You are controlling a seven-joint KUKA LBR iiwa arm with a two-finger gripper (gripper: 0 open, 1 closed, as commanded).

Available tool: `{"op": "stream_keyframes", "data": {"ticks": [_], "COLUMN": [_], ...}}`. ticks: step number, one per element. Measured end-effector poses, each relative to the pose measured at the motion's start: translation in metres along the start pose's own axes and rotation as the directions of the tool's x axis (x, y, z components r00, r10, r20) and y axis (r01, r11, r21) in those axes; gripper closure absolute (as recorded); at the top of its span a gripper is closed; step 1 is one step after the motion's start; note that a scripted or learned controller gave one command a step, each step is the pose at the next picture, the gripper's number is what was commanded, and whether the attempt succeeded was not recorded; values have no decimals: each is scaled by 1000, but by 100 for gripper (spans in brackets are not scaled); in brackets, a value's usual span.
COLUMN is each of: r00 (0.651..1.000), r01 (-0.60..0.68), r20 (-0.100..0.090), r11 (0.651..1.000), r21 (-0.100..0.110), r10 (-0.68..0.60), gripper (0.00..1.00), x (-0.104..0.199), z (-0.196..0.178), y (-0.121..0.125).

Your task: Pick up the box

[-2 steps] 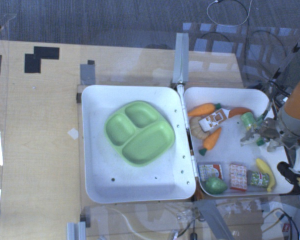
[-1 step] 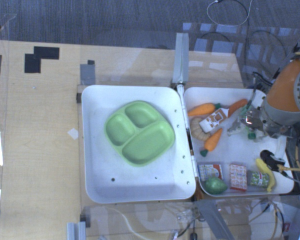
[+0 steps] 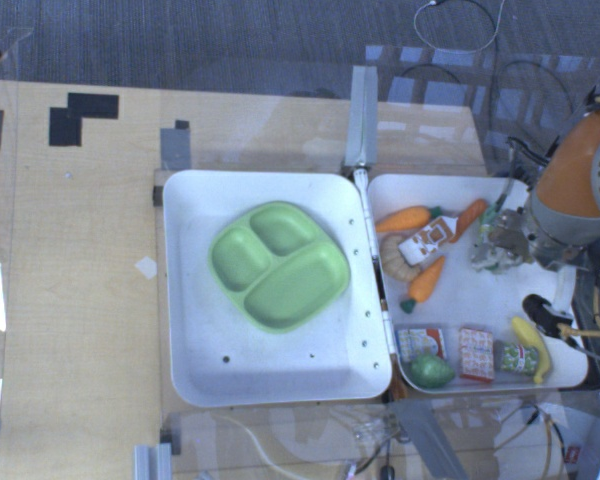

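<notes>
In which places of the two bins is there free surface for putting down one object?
Left bin: bare floor all around the green plate, widest along its front edge. Right bin: a bare patch between the gripper, orange carrot and front packets; elsewhere it is crowded.

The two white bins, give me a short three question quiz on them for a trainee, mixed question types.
1. True or false: the green divided plastic plate lies in the right white bin.
2. Which lies nearest the gripper? A) yellow banana B) orange carrot at the bin's top edge C) green round vegetable
3. Fill in: the small red and white box sits along the right bin's ____ edge, as the camera sees it.

Key: 1 false, it lies in the left white bin. 2 B. 3 bottom.
</notes>
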State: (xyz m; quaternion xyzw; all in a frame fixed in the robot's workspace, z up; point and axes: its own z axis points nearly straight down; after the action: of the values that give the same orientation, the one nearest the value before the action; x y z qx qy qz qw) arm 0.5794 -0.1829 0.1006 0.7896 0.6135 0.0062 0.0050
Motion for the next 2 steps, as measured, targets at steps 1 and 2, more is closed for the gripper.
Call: {"op": "stream_keyframes", "data": {"ticks": [1,2], "r00": [996,986], "r01": [-85,-164], "r20": [4,5], "r11": [996,986], "r21": [9,14], "r10": [85,164], "gripper": [100,100], "x": [74,57], "z": [-121,-12], "y": [33,-27]}}
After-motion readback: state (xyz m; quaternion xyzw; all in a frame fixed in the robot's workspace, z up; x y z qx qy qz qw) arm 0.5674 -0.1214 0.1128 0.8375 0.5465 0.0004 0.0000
